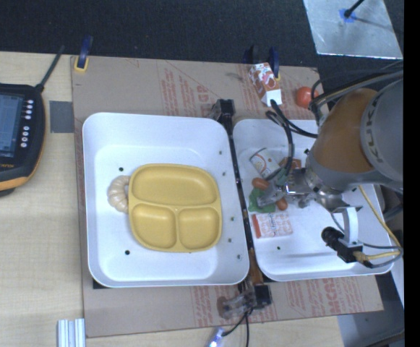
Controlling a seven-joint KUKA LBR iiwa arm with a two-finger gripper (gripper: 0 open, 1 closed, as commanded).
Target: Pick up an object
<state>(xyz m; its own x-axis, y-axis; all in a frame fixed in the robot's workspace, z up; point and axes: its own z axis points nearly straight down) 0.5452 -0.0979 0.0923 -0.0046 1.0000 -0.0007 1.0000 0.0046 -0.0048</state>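
My gripper [285, 186] is low in the right bin [318, 262], at its left half, among a small heap of objects. A brown and green thing [262, 185] and a reddish piece [281, 204] lie right beside it. A red-and-white printed card [273, 226] lies flat just below the heap. A clear wrapper with a red line [259, 160] is above it. The arm hides the gripper's tips. In the left bin [159, 132] a yellow divided plate [174, 207] lies flat, with a beige lumpy thing [117, 192] tucked at its left edge.
A teach pendant [3, 139] sits on the bench at far left. Behind the right bin lie a small printed packet [264, 80] and a red ball [304, 95]. The ridge between the two bins [239, 194] runs close to the gripper's left.
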